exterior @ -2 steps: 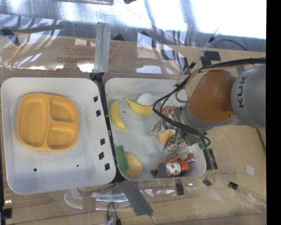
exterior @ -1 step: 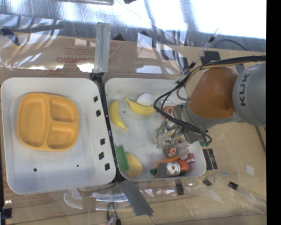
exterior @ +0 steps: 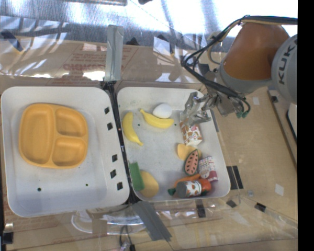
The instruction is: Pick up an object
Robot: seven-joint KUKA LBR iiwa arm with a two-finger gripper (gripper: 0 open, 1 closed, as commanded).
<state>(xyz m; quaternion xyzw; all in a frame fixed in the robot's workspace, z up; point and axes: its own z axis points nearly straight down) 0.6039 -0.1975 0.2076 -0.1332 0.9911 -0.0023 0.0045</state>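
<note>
My gripper (exterior: 194,110) hangs over the right bin (exterior: 146,95) near its far right wall, open with nothing between its fingers. Just below it lies a small red and white carton (exterior: 191,134), close to the fingertips. To the left of the gripper sit a white egg (exterior: 162,110) and a yellow banana (exterior: 157,121). A second banana (exterior: 131,128) lies near the bin's left wall.
Lower in the right bin are an orange wedge (exterior: 184,151), a watermelon slice (exterior: 191,162), a small can (exterior: 208,167), a bottle (exterior: 194,187), a yellow fruit (exterior: 148,184) and a green piece (exterior: 136,174). The left bin (exterior: 21,195) holds a yellow divided tray (exterior: 53,135).
</note>
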